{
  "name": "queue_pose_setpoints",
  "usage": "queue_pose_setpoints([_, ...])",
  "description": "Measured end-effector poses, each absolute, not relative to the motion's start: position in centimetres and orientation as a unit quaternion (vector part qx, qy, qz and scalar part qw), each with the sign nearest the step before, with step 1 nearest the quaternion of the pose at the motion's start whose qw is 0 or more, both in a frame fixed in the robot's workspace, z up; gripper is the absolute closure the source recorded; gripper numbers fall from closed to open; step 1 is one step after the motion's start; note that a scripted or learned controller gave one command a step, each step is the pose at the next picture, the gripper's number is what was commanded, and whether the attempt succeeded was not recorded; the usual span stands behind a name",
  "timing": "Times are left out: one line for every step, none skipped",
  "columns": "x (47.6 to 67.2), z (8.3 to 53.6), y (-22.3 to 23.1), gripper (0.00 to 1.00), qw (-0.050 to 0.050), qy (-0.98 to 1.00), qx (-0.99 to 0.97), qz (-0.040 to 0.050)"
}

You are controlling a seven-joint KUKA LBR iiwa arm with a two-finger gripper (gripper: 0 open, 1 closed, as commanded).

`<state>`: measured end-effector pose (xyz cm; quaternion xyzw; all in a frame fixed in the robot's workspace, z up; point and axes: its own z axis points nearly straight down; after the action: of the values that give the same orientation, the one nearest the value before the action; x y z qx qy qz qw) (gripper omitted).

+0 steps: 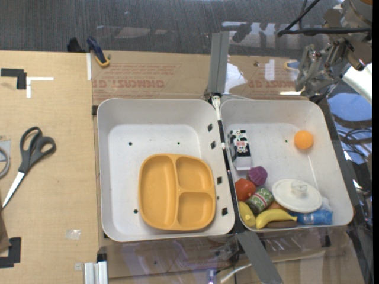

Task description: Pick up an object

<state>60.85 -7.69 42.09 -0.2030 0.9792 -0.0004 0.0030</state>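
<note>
- Objects for picking lie in the right bin [331, 136]: an orange ball [303, 139] alone near the far right wall, a small box with a cow print [240, 148] against the left wall, a purple piece [257, 175] just below the box.
- Near-corner cluster, tightly packed: tomato [244, 187], green can [260, 200], banana [273, 219], white lid [296, 194], blue bottle [315, 218] lying on its side. Lid overlaps bottle and touches banana; can is wedged between tomato and lid.
- Left bin [112, 158] carries a yellow divided plate [177, 191], lying flat.
- Scissors [26, 156] lie on the counter [53, 218], well apart from both bins.
- Claw [320, 70] hangs above and beyond the far right corner of the right bin, outside its rim, well clear of every item. It holds nothing. Finger spacing: cannot tell, wiring and glare confuse the outline.
- Step in hand, as I judge it: approach, before any descent. No grasp made yet.
- Next move calls for: travel in over the bin, choose a target, line up over it, then descend.
- Ball looks the easiest target, isolated with free space all round, though it may roll when touched. Cluster items risk a pinch on two things at once.
</note>
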Motion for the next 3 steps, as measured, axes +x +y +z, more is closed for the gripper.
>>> queue_pose_setpoints([61.0,43.1,-7.7,1.0,0.006,0.98,-0.201,-0.0004])
queue_pose_setpoints([61.2,44.0,-7.8,1.0,0.009,0.98,-0.199,-0.0002])
queue_pose_setpoints([63.7,38.1,-3.8,1.0,0.001,0.978,-0.207,0.0004])
